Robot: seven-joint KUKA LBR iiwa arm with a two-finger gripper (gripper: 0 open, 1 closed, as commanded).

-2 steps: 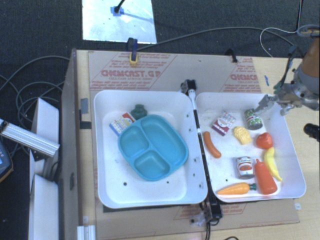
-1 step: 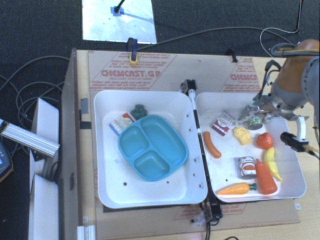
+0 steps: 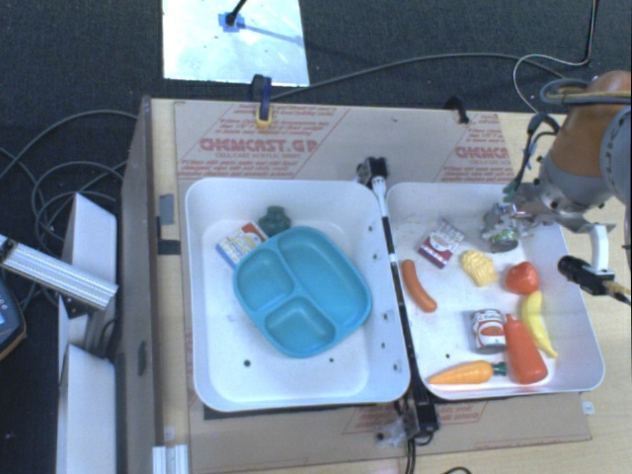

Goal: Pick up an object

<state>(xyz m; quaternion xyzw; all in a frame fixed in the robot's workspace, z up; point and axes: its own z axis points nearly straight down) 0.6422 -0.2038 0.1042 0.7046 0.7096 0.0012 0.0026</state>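
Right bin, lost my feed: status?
Gripper low over right bin's far corner, grip unclear. Corn, tomato, sausage lie loose nearby. Nothing blocking.

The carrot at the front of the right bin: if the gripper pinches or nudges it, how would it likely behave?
The carrot looks like smooth moulded plastic, so probably stiff and light. Its tapered, rounded body lies on its side, so a nudge could roll or swivel it, perhaps toward the bin wall. Fingers may slip off it.
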